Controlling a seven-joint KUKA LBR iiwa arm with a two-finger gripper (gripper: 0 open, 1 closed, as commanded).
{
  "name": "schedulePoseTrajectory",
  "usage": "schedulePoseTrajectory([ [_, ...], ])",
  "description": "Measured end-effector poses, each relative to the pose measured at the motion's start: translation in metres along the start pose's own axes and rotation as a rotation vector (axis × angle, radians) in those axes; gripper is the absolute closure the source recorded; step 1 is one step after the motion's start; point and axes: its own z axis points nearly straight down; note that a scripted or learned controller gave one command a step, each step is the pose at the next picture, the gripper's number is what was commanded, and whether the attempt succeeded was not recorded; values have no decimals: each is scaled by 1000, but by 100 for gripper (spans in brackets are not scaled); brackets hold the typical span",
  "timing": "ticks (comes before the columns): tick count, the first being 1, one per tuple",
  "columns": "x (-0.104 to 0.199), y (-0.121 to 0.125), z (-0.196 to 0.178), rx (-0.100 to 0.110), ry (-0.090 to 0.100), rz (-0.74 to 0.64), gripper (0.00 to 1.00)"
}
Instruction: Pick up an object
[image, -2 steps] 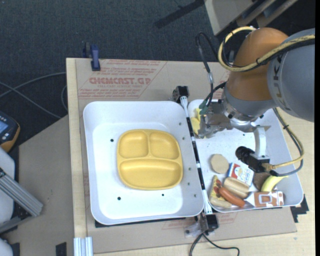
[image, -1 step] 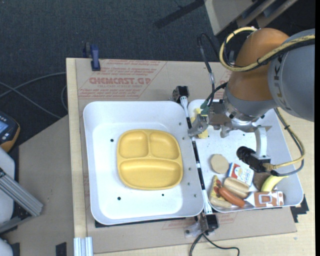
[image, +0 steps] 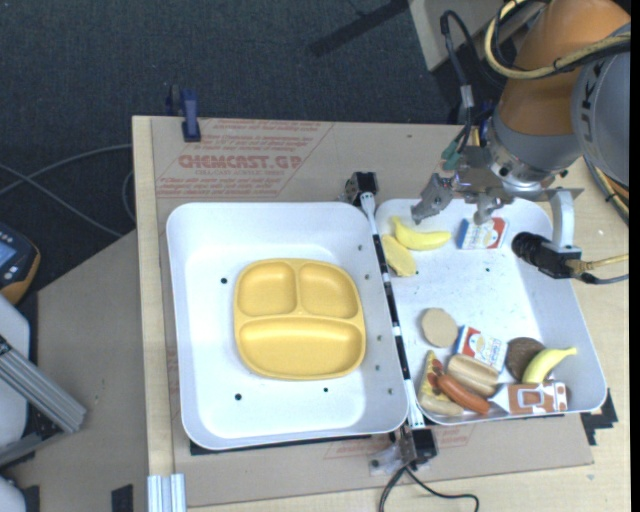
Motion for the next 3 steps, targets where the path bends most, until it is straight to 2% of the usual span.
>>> schedulePoseTrajectory([
  [1, 23, 40, 65, 6, 2, -5, 0],
  [2, -54, -71, 33, 14, 1, 8, 0],
  [3, -139, 30, 51, 0, -4, 1, 0],
])
